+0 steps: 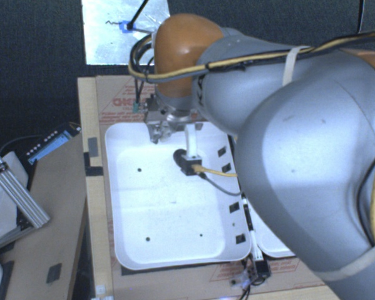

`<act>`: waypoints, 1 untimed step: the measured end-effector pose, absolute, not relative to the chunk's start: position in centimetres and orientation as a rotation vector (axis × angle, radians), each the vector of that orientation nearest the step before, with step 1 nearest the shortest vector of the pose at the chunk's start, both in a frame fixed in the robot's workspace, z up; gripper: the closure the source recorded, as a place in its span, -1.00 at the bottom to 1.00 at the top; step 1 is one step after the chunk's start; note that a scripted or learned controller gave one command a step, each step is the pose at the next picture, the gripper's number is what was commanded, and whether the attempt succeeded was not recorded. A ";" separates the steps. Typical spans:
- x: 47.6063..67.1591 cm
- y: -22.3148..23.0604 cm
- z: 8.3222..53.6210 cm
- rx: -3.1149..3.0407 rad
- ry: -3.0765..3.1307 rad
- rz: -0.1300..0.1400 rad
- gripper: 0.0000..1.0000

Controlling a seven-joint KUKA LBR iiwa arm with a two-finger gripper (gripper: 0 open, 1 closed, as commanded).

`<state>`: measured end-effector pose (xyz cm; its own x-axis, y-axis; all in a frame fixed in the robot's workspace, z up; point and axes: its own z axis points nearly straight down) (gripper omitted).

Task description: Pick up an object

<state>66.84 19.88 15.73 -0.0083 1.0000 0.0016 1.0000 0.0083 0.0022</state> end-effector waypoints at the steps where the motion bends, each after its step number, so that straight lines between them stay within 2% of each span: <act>1: 66.9 23.7 23.1 2.211 2.228 0.013 1.00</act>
<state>66.93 23.74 23.09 -0.0078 1.0000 0.0042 0.9999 0.0078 0.0076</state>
